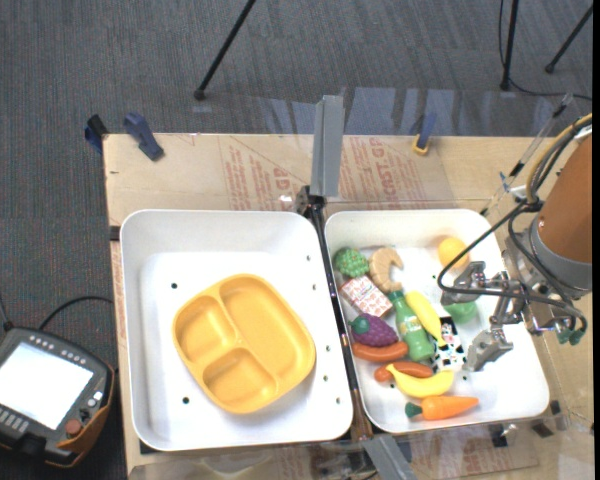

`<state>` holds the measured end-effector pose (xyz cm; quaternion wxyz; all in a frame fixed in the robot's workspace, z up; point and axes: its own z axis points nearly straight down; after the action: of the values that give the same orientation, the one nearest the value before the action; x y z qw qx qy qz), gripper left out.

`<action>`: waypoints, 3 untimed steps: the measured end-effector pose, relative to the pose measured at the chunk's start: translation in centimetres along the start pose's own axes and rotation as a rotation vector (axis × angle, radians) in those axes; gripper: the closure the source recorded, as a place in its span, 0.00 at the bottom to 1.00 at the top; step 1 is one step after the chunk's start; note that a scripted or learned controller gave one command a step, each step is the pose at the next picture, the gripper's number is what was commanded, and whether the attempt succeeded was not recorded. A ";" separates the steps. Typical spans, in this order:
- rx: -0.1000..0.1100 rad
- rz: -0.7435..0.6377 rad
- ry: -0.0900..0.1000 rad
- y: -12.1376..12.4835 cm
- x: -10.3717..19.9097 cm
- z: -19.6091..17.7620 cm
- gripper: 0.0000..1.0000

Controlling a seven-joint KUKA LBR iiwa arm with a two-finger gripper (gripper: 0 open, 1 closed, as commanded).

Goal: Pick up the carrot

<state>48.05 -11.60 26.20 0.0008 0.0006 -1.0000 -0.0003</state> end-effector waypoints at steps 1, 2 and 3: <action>-0.003 0.123 0.013 1.3 0.2 14.2 0.00; 0.001 0.262 -0.020 3.2 -0.1 16.9 0.00; -0.004 0.479 -0.016 3.7 0.0 17.0 0.00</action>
<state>48.02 -7.91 9.25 -0.0070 -0.2367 -0.9716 -0.0019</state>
